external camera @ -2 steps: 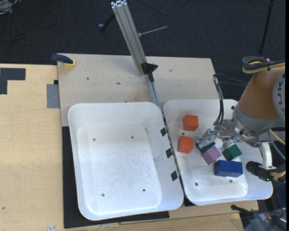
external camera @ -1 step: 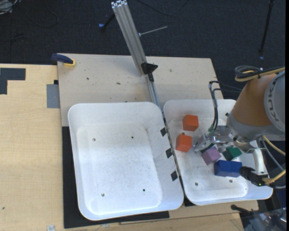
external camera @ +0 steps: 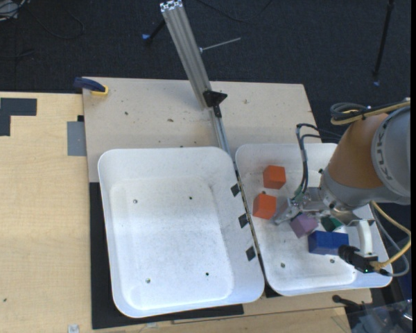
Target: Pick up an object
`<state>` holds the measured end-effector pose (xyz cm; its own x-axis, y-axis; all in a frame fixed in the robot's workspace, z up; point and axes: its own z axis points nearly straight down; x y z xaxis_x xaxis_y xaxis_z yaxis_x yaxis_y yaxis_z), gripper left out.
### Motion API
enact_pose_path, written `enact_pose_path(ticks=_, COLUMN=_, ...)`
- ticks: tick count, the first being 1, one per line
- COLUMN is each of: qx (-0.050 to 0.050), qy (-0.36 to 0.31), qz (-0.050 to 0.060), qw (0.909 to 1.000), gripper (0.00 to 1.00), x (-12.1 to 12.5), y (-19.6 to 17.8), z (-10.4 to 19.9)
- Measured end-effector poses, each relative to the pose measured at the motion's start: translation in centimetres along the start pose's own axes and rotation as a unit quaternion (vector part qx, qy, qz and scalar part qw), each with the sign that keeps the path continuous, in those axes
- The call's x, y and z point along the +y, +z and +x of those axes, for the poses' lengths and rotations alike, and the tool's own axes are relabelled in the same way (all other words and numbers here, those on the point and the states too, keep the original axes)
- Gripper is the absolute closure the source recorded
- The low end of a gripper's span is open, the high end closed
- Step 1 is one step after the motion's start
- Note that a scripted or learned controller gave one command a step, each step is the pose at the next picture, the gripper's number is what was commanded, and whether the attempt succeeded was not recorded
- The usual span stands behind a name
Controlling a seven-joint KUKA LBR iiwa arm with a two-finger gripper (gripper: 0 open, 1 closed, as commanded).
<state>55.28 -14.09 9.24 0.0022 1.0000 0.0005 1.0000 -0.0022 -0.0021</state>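
The right bin (external camera: 312,283) holds several small blocks. Two orange blocks lie toward its left side, one (external camera: 274,176) farther back and one (external camera: 265,205) nearer the divider. A purple block (external camera: 304,225) sits mid-bin, with a blue block (external camera: 327,241) just in front of it and a dark green piece (external camera: 331,223) beside it. My gripper (external camera: 296,209) reaches down from the right and hangs low in the bin, right above the purple block's back edge and just right of the nearer orange block. The wrist hides where it meets the purple block.
The left bin (external camera: 125,186) lies beside the right one, with black clips (external camera: 243,219) along the shared wall. A slanted aluminium rail (external camera: 191,54) rises behind the bins. Cables (external camera: 304,158) loop off the arm over the right bin's back.
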Motion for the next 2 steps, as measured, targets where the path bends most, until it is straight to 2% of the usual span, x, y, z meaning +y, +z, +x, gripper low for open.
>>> enact_pose_path(ticks=1, qx=0.001, qy=0.003, qz=0.001, qw=1.0000, gripper=1.00, x=-0.1, y=-1.0, z=-0.1)
enact_pose_path(ticks=2, qx=0.000, qy=0.000, qz=0.000, qw=1.0000, gripper=1.00, x=-0.2, y=-4.9, z=0.0)
